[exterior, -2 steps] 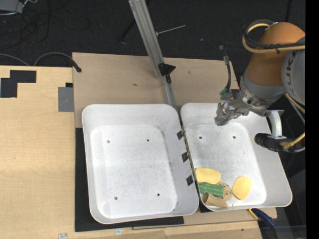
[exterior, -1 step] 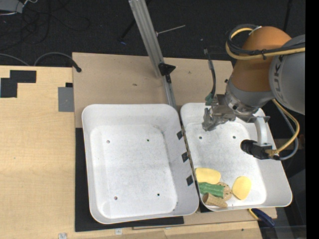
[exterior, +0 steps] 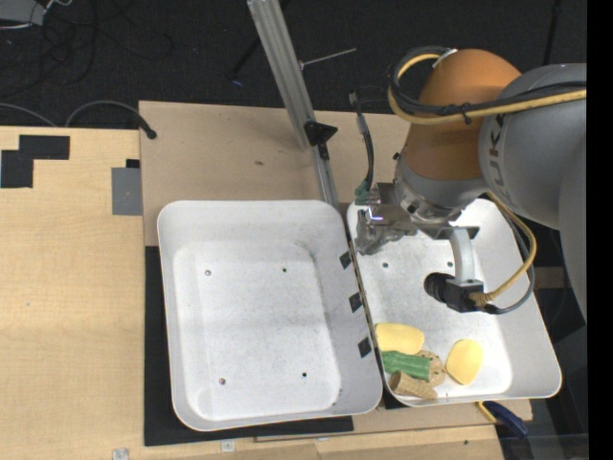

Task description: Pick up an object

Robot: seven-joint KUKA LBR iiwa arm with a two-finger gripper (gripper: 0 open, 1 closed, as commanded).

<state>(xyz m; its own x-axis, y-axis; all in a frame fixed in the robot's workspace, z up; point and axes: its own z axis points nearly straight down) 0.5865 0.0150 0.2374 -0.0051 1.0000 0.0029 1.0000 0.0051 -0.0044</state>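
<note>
Several small objects lie in the near left corner of the right bin (exterior: pixel 522 367): a yellow oblong piece (exterior: pixel 398 337), a green piece (exterior: pixel 406 362) just below it, a tan piece (exterior: pixel 416 384) at the rim, and a round yellow piece (exterior: pixel 465 360) to their right. My gripper (exterior: pixel 370 230) hangs over the far left part of that bin, close to the divider between the bins and well behind the objects. The wrist and orange band hide the bin's far end. Nothing shows in the gripper.
The left bin (exterior: pixel 174 220) stands beside the right one. A slanted aluminium bar (exterior: pixel 287 75) rises from the far side near the divider. A black cable fitting (exterior: pixel 454 290) hangs from the arm over the right bin.
</note>
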